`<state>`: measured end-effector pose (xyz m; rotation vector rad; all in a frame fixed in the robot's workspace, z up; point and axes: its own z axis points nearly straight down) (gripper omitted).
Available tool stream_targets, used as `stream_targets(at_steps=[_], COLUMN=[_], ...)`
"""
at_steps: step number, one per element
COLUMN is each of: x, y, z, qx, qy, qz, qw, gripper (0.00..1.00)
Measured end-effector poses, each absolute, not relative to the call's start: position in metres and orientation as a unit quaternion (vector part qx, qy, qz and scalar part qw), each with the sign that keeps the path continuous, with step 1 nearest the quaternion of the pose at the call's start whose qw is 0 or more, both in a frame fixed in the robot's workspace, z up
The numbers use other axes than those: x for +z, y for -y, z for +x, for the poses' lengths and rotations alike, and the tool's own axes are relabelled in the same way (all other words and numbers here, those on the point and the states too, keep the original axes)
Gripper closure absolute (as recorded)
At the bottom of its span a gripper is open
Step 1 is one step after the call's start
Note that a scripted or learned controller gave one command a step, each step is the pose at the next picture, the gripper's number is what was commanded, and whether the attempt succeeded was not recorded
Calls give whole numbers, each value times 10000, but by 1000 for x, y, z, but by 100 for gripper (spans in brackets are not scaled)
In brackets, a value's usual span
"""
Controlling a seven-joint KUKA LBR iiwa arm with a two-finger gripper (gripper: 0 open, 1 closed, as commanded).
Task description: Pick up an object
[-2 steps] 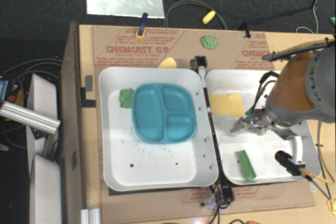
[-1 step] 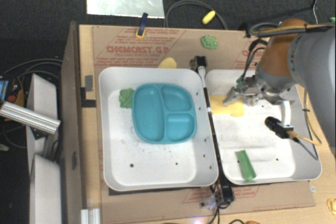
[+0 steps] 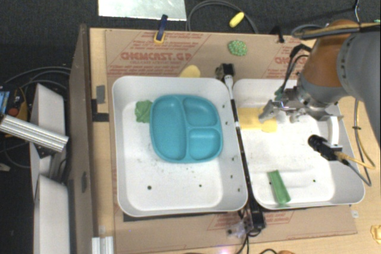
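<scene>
In the right bin (image 3: 345, 187), a green stick (image 3: 278, 186) lies near the front edge. Farther back in this bin, a yellow block (image 3: 257, 120) lies by the left wall, and the gripper (image 3: 275, 111) is just above it; if it is open or closed, I cannot tell. The left bin (image 3: 128, 187) holds a blue divided plate (image 3: 186, 128), with a green piece (image 3: 143, 110) touching its left rim. Behind the bins, the cardboard (image 3: 143, 44) has red print "CHEMCAST".

Bright, even overhead light; slight softness
</scene>
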<state>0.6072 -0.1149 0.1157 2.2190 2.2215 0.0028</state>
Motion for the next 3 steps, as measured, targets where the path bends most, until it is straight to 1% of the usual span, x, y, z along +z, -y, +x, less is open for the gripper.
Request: stream_targets(at_steps=[1,2,3], x=[87,84,86], y=[103,114,155], z=[595,581,626], qx=[0,-4,15], qy=[-7077,-7074,-7074], qz=[7065,7068,7068], qw=[-3,-1,37], gripper=[0,0,0])
